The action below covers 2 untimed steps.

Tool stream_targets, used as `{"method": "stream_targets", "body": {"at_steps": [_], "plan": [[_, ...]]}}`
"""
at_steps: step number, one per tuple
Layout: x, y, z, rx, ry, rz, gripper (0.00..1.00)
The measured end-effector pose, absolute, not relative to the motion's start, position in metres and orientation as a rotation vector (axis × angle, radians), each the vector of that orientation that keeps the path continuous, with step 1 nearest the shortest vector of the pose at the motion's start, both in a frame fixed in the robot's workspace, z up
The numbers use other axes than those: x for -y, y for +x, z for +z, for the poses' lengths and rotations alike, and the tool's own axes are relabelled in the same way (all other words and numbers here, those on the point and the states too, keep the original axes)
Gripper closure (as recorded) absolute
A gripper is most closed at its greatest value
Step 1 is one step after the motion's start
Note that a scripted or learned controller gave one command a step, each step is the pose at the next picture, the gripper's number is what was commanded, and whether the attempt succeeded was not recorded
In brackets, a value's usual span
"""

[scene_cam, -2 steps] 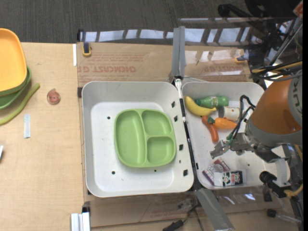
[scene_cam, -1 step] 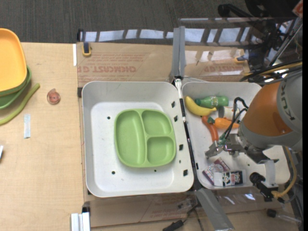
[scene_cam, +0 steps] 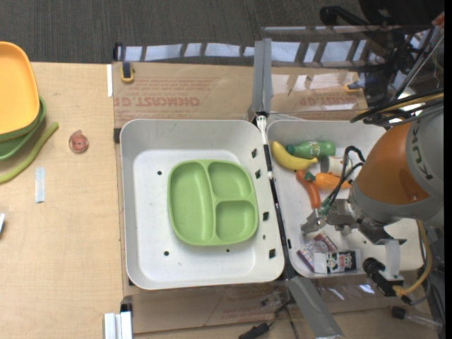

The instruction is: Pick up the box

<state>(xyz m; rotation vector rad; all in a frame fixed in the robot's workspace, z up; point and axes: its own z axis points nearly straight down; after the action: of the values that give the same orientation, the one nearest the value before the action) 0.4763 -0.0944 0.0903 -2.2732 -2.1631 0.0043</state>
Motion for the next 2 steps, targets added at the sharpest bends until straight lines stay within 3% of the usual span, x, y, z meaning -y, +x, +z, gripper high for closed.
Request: {"method": "stream_targets", "body": {"at_steps": [1, 2], "plan": [[0.121, 0.486, 0.120, 2.581, -1.791, 0.001, 0.00], [0.106, 0.486, 0.140, 2.353, -2.082, 0.002, 0.00]]}}
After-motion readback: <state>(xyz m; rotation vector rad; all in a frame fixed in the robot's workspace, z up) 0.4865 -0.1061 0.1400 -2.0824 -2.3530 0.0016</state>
